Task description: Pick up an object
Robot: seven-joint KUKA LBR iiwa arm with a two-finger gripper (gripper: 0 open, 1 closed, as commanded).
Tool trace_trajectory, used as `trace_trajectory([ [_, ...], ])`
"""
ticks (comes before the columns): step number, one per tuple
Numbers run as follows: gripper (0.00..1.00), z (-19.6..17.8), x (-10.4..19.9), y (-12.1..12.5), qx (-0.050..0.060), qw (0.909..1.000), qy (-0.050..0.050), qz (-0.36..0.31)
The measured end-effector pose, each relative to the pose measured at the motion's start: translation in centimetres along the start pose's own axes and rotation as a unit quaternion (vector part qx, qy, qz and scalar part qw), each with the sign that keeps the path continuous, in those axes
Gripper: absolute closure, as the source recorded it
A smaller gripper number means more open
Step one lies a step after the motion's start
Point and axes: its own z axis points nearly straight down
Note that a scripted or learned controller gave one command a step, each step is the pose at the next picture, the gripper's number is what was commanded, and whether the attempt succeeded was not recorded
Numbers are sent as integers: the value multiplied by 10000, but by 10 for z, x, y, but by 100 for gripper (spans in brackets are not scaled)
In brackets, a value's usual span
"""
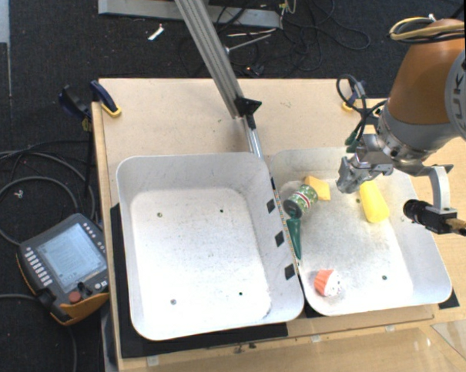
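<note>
Risk first: my hand (pixel 353 178) hangs low over the right bin (pixel 422 289), between the small yellow piece (pixel 319 188) and the yellow block (pixel 373 202), and I can't tell from this angle whether it's spread or closed, and I see nothing pinched in it. If it drops straight down I'd guess it lands in the gap and closes on air, or clips the block's upper end and shoves it toward the right wall. The green-and-white can (pixel 300 200) lies tilted just beside the small yellow piece, close to the divider where the two bins meet; a grab there could catch both or jam against the rim. The green wedge (pixel 294 236) lies right along that inner rim, poor clearance for one side of the hand. The orange-and-white object (pixel 326 283) sits alone near the front, well apart from the rest, with open floor around it — cleanest target I think. Left bin (pixel 140 178) gives room for a drop. Counter (pixel 176 114) behind is bare except the slanted metal rail (pixel 212 55).
</note>
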Motion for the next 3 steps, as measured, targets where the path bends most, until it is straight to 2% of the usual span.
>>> trace_trajectory([
  [1, 100, 14, 55, -14, 42, 10000, 14, -21],
  [2, 100, 10, 113, -34, 44, 10000, 18, -23],
  [3, 100, 21, 158, -51, 47, 10000, 12, -18],
])
